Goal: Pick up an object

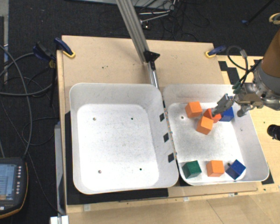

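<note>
Along the near wall of the right bin (259, 169): a green cube (192, 169), an orange cube (215, 168) and a blue cube (235, 169) in a row. Gripper (231, 107), entering from the right, fingers spread apart, one finger (221, 106) over a red block (211, 114); nothing visibly clamped. Beside the red block: a blue block (227, 115), an orange block (205, 125) nearer, another orange block (193, 109) farther left. Left bin (79, 125) adjoins the right bin.
</note>
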